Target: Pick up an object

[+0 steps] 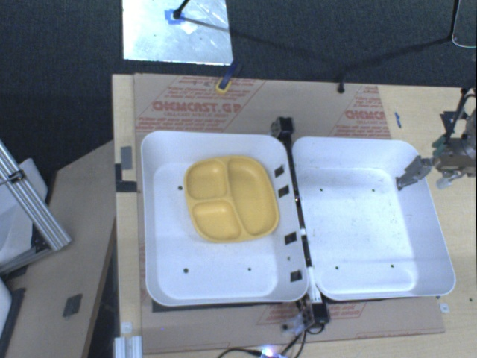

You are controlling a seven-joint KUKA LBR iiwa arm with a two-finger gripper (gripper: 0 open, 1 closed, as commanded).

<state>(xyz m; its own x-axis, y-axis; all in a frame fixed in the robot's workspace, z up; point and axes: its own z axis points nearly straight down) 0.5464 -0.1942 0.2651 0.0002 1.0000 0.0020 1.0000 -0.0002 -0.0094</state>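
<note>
A yellow divided plate (pixel 229 198) lies flat in the left bin (pixel 160 274), a little above the bin's middle, with bare white floor on every side and the widest stretch along the near edge. The right bin (pixel 373 274) lies just beside it across a dark centre seam. The gripper (pixel 414 171) sits at the right bin's far right rim, well apart from the plate; whether it is open I cannot tell
</note>
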